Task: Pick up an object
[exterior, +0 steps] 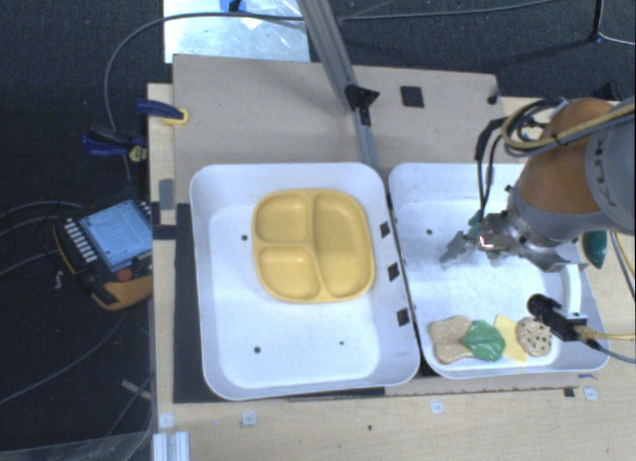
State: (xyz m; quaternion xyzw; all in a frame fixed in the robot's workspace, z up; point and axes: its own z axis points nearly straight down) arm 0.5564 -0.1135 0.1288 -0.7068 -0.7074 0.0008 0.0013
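Four small objects lie in a row along the near edge of the right bin, below the gripper and a little to its right: a tan, lumpy, bread-like piece, a green leaf-shaped piece overlapping it, a flat yellow wedge and a round speckled cookie. The row's long axis runs left to right, following the bin's rim, and each piece lies flat. They look like soft matte toy foods. The gripper hangs above bare bin floor, well apart from them, pointing left; whether it is spread or pressed together cannot be told, and nothing shows in it. To the gripper's left, the second of the two shallow white bins holds one glossy yellow plate, rounded-square with three compartments. Both bins sit on the cardboard-covered counter.
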